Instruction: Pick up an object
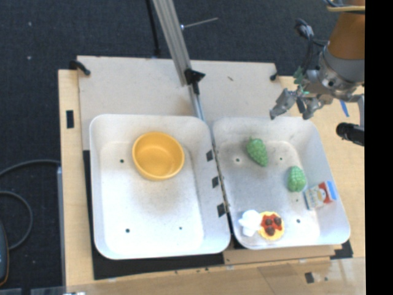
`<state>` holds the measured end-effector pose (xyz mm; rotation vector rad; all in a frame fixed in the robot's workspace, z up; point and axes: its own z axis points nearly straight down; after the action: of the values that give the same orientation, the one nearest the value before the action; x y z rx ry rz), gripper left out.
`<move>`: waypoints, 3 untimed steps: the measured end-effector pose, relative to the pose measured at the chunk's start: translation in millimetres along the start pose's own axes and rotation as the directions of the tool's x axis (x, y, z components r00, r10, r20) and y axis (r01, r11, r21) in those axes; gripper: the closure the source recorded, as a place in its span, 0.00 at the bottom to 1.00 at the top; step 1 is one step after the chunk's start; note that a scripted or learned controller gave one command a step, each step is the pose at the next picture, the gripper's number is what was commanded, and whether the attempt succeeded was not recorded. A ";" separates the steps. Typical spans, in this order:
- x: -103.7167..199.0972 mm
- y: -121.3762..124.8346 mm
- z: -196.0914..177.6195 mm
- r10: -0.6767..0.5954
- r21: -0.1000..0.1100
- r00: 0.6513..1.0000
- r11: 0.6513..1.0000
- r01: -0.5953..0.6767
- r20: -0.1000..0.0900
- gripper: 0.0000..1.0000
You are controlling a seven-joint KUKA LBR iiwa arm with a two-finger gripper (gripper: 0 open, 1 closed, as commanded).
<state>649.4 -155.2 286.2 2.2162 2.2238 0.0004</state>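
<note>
Open, empty gripper (pixel 293 107) hovers seemingly above bin's far rim, green object (pixel 257 151) nearby.

Open floor mid right bin (pixel 319 141) between two green pieces (pixel 257 152) (pixel 296 179); slanted metal pole (pixel 175 35) behind.

1. Round yellow-orange plastic bowl (pixel 158 155): uniform yellow-orange inside and out.
2. Left shallow white bin (pixel 116 226): white, with a faint grey speckling across its floor.
3. Right shallow white bin (pixel 328 223): white, likewise greyed at the centre.
4. Two knobbly green toy pieces (pixel 257 151) (pixel 296 179): mid-green, bumpy texture.
5. Small flat packet (pixel 320 195): white with red and blue markings.
6. Round toy pastry (pixel 271 225): yellow base, red topping with dark spots, a white lump beside it.
7. Robot arm (pixel 347 29): grey with an orange band.
8. Bench top (pixel 70 183): pale wood, on a dark speckled floor.
</note>
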 end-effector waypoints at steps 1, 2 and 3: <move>-0.3 -0.1 -0.1 0.000 0.000 1.000 1.000 0.000 0.001 0.00; -10.5 0.8 46.4 0.005 0.005 1.000 1.000 -0.005 0.002 0.00; -13.2 1.1 87.2 0.005 0.003 1.000 1.000 -0.005 0.002 0.00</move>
<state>650.7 -168.4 199.1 2.2223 2.2191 -0.0053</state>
